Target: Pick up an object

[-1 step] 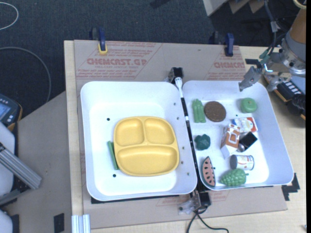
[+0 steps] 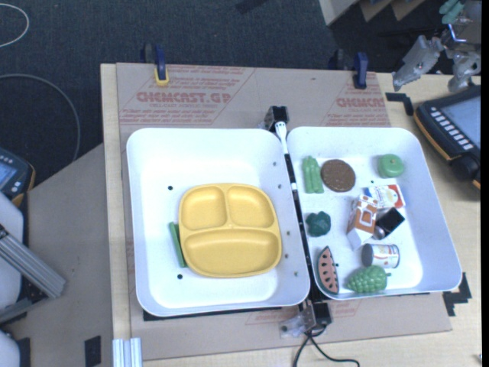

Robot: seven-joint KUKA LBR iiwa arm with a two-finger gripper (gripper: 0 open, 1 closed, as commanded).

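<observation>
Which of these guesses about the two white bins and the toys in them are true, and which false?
1. The yellow divided plate lies in the left bin. True.
2. The watermelon slice sits on the yellow plate. False: it lies in the right bin, near its front edge.
3. The green grapes lie beside the small can. True.
4. The brown round cookie is in the left bin. False: it is in the right bin, next to a green pea pod.
</observation>
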